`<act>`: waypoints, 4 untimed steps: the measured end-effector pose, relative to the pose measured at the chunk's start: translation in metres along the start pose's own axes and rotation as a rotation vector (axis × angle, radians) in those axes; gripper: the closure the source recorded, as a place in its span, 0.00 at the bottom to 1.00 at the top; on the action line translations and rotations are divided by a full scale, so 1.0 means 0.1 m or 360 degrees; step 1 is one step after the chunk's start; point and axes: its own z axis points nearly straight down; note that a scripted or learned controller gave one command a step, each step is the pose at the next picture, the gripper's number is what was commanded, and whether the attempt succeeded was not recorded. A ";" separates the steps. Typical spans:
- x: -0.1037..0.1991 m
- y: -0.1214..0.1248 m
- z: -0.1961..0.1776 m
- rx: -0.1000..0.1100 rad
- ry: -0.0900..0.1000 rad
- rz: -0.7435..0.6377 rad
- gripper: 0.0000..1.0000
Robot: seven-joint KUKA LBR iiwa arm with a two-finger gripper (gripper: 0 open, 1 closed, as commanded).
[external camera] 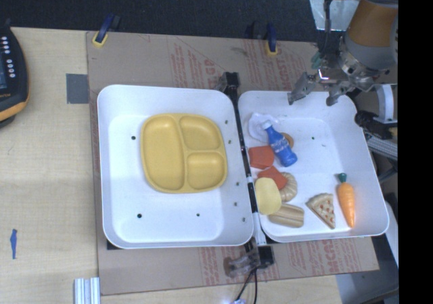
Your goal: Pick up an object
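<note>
- Wooden bench (pixel 47 160) under a cardboard sheet (pixel 169 59) bears two white bins.
- One left bin (pixel 115 214) holds one yellow divided plate (pixel 183 152).
- One right bin (pixel 318 110), frame right, holds toy food: one carrot (pixel 346 202), one pizza slice (pixel 323 209), one blue bottle (pixel 280 145), two red blocks (pixel 262 156).
- One gripper (pixel 316 92), fingers spread and grasping nothing, hangs at upper right, above the bin's far rim; the bottle lies below-left of it, apart.
</note>
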 end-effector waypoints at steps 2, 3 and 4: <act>-0.39 0.05 1.27 -0.0008 -0.0003 0.0007 0.00; 0.04 -0.79 1.28 0.0013 0.0006 0.0003 0.00; -0.69 -1.15 1.15 0.0004 -0.0003 0.0013 0.00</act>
